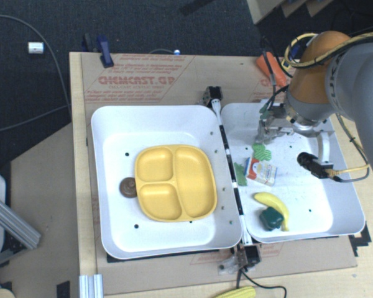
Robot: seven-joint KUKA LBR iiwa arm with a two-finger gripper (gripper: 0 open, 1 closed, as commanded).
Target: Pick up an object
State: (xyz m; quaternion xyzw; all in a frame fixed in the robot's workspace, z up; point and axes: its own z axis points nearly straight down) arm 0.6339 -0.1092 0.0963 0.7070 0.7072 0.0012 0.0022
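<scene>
The right bin (339,211) holds several small objects. A yellow banana (271,200) lies near its front, with a dark green block (272,219) touching it. Farther back is a white packet with red print (262,172), a green strip (240,171) to its left, and a small green piece (262,153) behind it. My gripper (266,134) hangs over the back part of this bin, just above the small green piece. Whether it touches that piece is unclear.
The left bin (112,143) holds a yellow divided plate (174,182), with a brown round object (128,187) beside the plate's left edge. The grey arm (351,73) with its orange band comes in from the upper right. A black cable end (311,162) hangs over the right bin.
</scene>
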